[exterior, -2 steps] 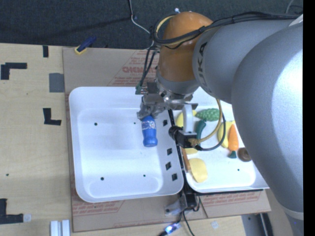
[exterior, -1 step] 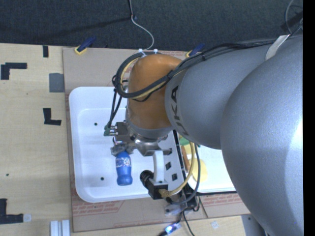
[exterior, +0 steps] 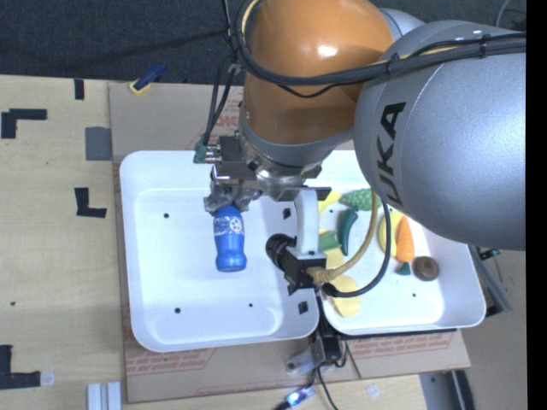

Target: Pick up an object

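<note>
Open left bin (exterior: 145, 254) floor around blue bottle (exterior: 229, 242)

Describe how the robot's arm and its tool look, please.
The arm has a smooth grey metal shell with black letters on its side. Above the wrist sits a glossy orange rounded band. Black cables run across it. The tool is a small dark metal assembly under a grey flange.

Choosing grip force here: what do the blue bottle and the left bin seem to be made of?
Blue bottle: probably glossy plastic, judging by its even colour and a soft highlight; a printed label wraps its upper part. Left bin: likely smooth moulded plastic, uniformly white with rounded corners and a faint sheen.
</note>
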`<action>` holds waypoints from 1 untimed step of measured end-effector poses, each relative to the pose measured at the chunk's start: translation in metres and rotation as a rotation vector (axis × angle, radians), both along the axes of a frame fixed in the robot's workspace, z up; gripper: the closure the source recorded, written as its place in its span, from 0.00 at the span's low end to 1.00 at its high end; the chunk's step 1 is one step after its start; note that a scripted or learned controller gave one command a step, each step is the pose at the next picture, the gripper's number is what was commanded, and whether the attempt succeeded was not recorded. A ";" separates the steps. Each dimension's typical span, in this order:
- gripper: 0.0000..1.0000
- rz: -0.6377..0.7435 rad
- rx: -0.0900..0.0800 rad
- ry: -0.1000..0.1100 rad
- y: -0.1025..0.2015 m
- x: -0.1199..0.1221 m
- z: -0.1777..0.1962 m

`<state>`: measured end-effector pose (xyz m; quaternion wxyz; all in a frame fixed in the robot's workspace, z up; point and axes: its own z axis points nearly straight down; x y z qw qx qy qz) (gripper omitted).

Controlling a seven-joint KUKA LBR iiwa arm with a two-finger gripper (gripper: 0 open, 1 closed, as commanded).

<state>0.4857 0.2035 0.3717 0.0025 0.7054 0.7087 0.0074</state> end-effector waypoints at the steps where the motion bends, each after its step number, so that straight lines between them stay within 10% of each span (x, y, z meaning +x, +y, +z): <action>1: 1.00 -0.002 -0.011 0.021 0.006 -0.003 -0.069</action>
